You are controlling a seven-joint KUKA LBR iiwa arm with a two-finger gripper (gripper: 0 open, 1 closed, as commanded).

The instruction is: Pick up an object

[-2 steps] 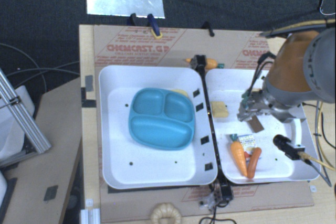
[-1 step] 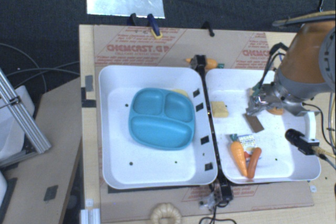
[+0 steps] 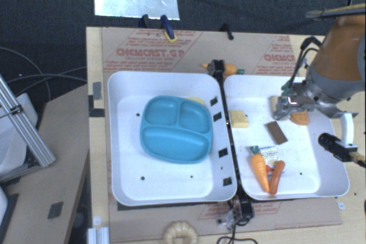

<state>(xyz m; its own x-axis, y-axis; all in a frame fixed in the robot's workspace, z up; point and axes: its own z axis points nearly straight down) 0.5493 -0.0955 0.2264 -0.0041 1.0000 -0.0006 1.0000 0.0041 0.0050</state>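
The right bin (image 3: pixel 320 180) holds a pale yellow block (image 3: pixel 238 119), a brown flat piece (image 3: pixel 277 132), an orange carrot (image 3: pixel 260 171), a red-brown sausage (image 3: pixel 275 176) and a small white packet (image 3: pixel 269 153). An orange-tan item (image 3: pixel 299 118) lies near the bin's right side, partly hidden by the arm. My gripper (image 3: pixel 282 108) hangs low over the bin's upper middle, just left of that orange-tan item and above the brown piece. Nothing visible sits between its fingers.
The left bin (image 3: pixel 123 180) carries a blue divided plate (image 3: pixel 176 128) with a yellowish thing peeking out behind it. A black divider with clips (image 3: pixel 223 123) runs between the bins. A tan ring (image 3: pixel 180 232) lies at the bench's front edge.
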